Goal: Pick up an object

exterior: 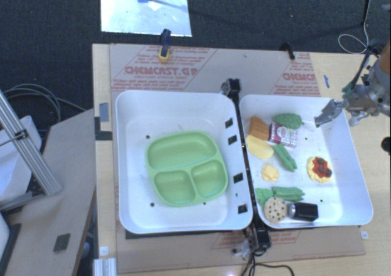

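The right bin [360,204] carries the loose objects to pick from, clustered toward its left half; at the upper left an orange-brown block [258,127] lies touching a small packet with a pink label [284,135], and a ruffled green leaf piece [287,120] sits just above the packet; below them a pale yellow wedge [259,147] lies beside a green pod [285,156], with a smaller yellow piece [269,173] under these; toward the right of the bin, apart from the cluster, a round yellow piece topped with red [319,169] rests alone; along the near edge a speckled cookie [275,209] touches a black block [303,211], and flat green pieces [280,194] lie just above the cookie.

The pincer [328,113] hangs over the upper right part of this bin, reaching in from the right on the grey arm [371,96]; nothing shows between its fingers, but whether they are spread or closed I cannot tell; it is well apart from the cluster and above the red-topped piece.

The left bin [131,116] holds a light green divided tray [186,168], lying flat near its middle; both bins sit side by side on a printed board [183,67] on the counter [98,73].
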`<state>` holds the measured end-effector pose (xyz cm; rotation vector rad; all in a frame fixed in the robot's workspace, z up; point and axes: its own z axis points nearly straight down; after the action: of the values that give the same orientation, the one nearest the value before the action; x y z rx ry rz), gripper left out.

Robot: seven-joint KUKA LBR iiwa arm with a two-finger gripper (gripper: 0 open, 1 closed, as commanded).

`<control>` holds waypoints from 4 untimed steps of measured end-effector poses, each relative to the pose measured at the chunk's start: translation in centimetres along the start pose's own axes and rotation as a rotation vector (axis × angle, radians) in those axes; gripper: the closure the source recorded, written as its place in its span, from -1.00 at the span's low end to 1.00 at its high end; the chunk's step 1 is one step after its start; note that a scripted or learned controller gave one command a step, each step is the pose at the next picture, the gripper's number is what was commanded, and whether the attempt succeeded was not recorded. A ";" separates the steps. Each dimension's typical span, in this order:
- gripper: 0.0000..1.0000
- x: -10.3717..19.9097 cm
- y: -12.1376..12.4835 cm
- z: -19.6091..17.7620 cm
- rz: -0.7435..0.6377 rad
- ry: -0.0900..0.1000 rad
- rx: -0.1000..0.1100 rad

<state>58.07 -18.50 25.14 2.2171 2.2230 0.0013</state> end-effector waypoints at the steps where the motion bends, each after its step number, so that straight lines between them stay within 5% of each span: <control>1: -1.00 3.9 0.6 4.9 -0.004 0.002 0.003; 2: -1.00 6.8 2.8 8.2 -0.004 0.001 0.001; 3: -1.00 6.6 2.7 8.0 -0.001 0.000 0.000; 4: -1.00 6.5 1.6 17.0 0.004 0.001 0.002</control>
<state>59.69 -12.05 8.11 2.2229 2.2209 0.0004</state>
